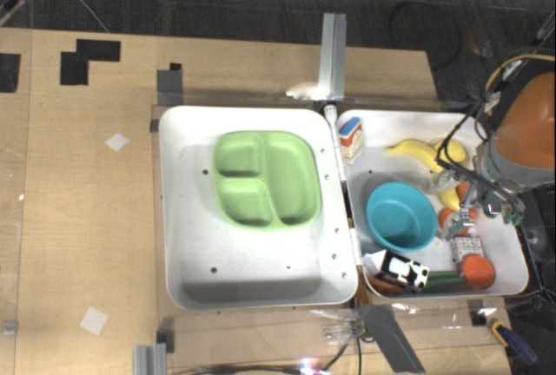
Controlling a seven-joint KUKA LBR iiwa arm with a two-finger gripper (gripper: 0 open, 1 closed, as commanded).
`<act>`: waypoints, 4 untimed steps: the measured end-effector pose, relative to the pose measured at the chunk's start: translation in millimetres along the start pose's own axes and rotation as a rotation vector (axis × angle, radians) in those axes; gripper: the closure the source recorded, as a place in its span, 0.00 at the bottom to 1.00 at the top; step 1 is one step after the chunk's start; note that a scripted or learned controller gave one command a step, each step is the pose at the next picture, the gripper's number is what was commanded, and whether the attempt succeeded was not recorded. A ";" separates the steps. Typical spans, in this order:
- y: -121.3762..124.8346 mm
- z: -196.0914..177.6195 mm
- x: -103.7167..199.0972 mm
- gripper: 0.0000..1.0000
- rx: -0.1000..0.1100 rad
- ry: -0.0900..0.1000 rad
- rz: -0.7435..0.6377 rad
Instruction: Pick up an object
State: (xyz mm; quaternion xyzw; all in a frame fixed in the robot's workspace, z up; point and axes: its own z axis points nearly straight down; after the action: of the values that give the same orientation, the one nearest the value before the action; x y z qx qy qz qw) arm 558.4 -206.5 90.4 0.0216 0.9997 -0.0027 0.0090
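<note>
The gripper hangs low in the right bin, right of the blue bowl; whether it is spread or pinching anything I cannot tell. An orange ball lies just nearer, a banana farther left

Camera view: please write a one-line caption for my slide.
KUKA arm's gripper reaches into the right bin among a blue bowl, banana and toys; left bin holds a green divided plate.
</note>
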 end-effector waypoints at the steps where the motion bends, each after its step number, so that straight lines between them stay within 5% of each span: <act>1: 14.3 -0.1 34.8 0.00 -0.002 0.003 0.082; 2: 49.5 -3.4 67.7 0.00 0.013 -0.013 0.086; 4: 61.1 -4.3 70.9 0.00 0.030 -0.016 0.206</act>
State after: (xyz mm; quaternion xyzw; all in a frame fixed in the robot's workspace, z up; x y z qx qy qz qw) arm 490.1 -142.4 93.1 0.1242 0.9920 -0.0166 0.0169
